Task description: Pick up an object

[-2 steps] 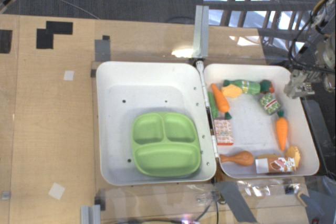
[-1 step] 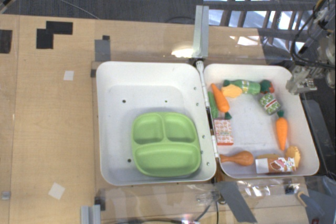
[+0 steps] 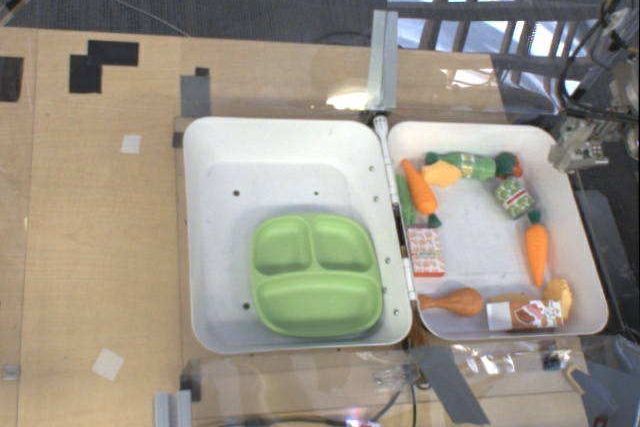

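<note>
Orange and green plastic toy food lies around the edge of the right bin [image 3: 592, 260], and its white middle is bare. At eleven o'clock in that bin a short orange carrot [image 3: 418, 187] lies tilted against a slim green piece [image 3: 406, 200] that hugs the left wall. At twelve a pale yellow lump [image 3: 443, 175] touches a green bottle [image 3: 472, 165] lying on its side along the far wall. At two sits a small green and red packet [image 3: 515, 198]. Below it, at four, a second carrot [image 3: 538, 253] points its tip toward the near wall. A tan, bread-like piece [image 3: 558, 296] sits at five, just beside a red and white carton [image 3: 524, 315] lying flat. A glossy brown drumstick [image 3: 455, 302] lies at six with its bone end to the left. A small red and white box [image 3: 427, 252] rests at nine against the divider. Nothing is stacked on anything; each toy only nudges a neighbour or a wall. The gripper [image 3: 575, 145] hangs over the bin's far right corner, at about two o'clock on its rim, grey and blocky and clear of every toy. Whether it is spread or closed I cannot tell. The left bin [image 3: 215, 165] holds a lime green divided plate [image 3: 317, 275] at its five o'clock. Pale wood bench [image 3: 90, 235] lies around both.
</note>
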{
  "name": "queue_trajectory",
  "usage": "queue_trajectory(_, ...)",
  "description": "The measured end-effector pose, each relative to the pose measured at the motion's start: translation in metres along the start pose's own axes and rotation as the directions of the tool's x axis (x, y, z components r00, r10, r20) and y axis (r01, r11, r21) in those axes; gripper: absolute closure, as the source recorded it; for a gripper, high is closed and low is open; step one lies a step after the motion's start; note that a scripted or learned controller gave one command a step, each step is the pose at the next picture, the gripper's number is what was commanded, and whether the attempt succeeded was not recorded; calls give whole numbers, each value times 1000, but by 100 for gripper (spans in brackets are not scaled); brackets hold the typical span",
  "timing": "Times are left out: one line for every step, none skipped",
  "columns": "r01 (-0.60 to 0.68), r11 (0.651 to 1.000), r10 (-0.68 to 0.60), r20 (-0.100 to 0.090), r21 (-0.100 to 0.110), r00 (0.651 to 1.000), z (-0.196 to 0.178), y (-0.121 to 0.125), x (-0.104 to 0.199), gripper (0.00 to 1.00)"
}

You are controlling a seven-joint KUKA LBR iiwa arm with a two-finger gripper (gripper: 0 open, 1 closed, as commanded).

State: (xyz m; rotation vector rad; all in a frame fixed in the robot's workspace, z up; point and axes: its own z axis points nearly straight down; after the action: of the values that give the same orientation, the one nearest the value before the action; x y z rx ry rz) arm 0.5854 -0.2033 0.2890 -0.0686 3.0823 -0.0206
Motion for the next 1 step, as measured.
queue_trajectory(-33, 999, 33, -48, -12, 998, 7, -3, -86, 100)
